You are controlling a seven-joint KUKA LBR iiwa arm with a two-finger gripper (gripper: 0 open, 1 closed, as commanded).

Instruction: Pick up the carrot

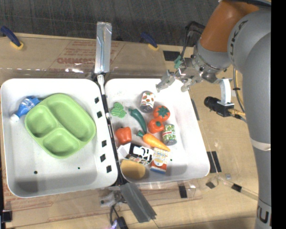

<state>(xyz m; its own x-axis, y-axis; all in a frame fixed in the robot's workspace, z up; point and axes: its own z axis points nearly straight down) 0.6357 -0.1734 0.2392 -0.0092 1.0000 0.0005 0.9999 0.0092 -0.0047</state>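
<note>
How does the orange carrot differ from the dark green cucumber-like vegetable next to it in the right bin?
The orange carrot is bright orange, while the dark green vegetable is deep green. The carrot is straight and tapered; the green vegetable curves. The carrot lies nearer the bin's front, the green one farther back. Both are long toy vegetables lying flat.

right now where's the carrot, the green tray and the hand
carrot (155, 141): camera view, middle of its orange body
green tray (60, 124): camera view, ridge between its compartments
hand (175, 82): camera view, midway between the fingertips
</note>
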